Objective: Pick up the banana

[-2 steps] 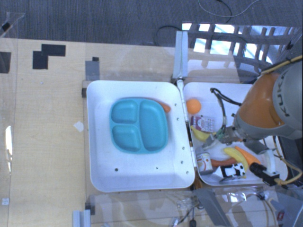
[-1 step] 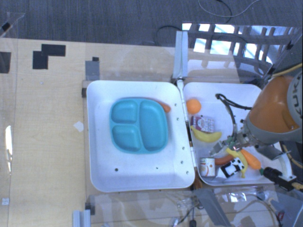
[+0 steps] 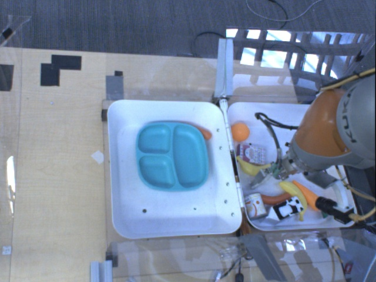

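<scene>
The banana lies in the right bin, near that bin's left wall, below a small pink-and-white packet and an orange ball. Its yellow body runs toward the lower right, where its far end meets the tip of my pincer. My pincer hangs low over the middle of the right bin, just beside the banana; whether it is open, closed or gripping anything I cannot tell, since my wrist and cables cover it. A second yellow piece lies just right of my pincer, beside an orange carrot. Below them sit a reddish sausage-shaped item, a small can and a black-and-white toy. My arm, with its orange band, enters from the right and covers the bin's right half. The left bin holds a blue divided plate, with an orange object at the plate's upper right edge. Both bins rest on the table.
</scene>
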Motion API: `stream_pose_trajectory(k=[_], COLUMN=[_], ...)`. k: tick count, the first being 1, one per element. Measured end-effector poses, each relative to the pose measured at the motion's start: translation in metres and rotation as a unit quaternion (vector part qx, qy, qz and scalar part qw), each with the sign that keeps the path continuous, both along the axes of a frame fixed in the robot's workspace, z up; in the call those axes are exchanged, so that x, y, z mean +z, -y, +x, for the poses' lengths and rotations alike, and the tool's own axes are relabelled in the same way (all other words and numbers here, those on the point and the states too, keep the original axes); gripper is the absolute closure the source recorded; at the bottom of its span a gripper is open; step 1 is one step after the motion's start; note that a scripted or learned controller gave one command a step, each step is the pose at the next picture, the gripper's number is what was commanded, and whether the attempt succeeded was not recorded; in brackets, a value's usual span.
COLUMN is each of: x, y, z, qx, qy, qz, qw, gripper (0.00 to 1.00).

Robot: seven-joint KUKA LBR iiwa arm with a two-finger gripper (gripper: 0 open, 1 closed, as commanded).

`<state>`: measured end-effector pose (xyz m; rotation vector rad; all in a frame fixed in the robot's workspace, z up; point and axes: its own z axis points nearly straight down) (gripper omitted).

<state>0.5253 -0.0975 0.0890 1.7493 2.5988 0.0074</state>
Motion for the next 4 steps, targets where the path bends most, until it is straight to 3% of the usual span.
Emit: stream_pose_trajectory(k=[1, 2, 3, 4], x=[0.000, 0.000, 0.002, 0.013], y=[0.031, 0.031, 0.085, 0.083], z=[-0.006, -0.006, -0.032, -0.029], qx=[0.030, 0.030, 0.174, 0.175], qy=[0.002, 0.002, 0.005, 0.007], qz=[-0.0001, -0.0001, -0.0058, -0.0043], qw=[0.9995, 0.9995, 0.9847, 0.9845], gripper=[0.00, 0.00, 0.00, 1.00])
